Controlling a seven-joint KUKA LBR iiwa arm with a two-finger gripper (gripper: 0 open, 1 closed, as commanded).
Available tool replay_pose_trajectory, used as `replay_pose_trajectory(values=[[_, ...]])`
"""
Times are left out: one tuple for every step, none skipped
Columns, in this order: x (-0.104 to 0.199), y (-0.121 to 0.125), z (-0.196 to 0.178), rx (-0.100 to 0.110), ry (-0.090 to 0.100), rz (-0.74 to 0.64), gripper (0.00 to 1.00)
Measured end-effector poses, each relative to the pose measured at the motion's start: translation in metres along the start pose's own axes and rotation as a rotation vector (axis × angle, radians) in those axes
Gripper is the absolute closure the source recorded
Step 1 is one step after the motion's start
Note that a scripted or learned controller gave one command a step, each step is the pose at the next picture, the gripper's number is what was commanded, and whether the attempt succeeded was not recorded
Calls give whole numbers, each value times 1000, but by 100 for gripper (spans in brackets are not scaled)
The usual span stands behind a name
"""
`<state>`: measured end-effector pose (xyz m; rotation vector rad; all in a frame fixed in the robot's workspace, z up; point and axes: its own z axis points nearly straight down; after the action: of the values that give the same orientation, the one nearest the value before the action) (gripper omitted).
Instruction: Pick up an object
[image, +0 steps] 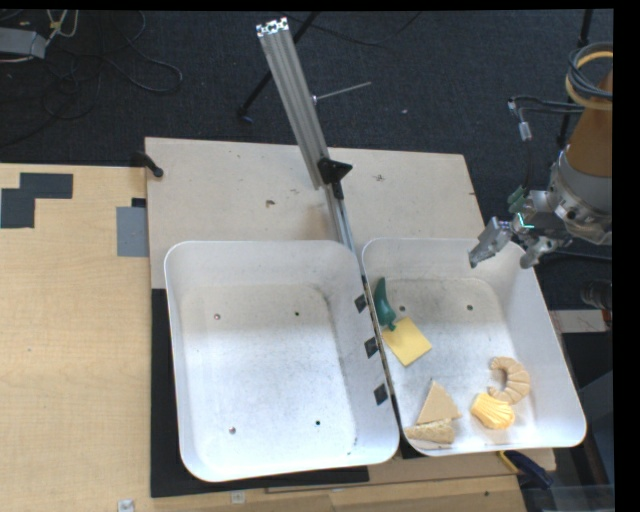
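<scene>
gripper over right bin far right rim, nothing between its spread fingers | yellow block, green piece, wedge, pastry all lie well apart, lower left

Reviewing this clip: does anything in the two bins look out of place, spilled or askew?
Nothing is spilled or damaged. One oddity: the green piece and yellow square sit jammed against the right bin's left wall by the divider, awkward to grasp. The end effector hovers over that bin's far right corner.
</scene>
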<state>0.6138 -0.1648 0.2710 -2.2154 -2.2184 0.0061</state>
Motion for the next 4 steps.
replay_pose_trajectory(values=[[0,1,-3,-5,-1,-1,0],[7,8,56,1,0,-4,0],[6,15,102,-1,-1,-2,0],[9,7,165,2,0,1,0]])
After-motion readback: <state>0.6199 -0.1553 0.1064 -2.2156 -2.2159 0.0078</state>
